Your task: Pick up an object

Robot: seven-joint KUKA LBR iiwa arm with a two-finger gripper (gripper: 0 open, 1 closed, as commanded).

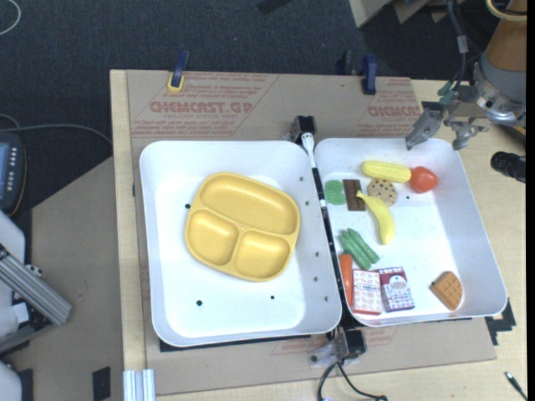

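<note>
Below the empty, spread gripper (pixel 440 134), a red tomato (pixel 424 179) lies in the right bin (pixel 476 224).

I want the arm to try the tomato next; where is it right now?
The tomato lies near the far edge of the right bin, touching the right end of the corn cob.
</note>
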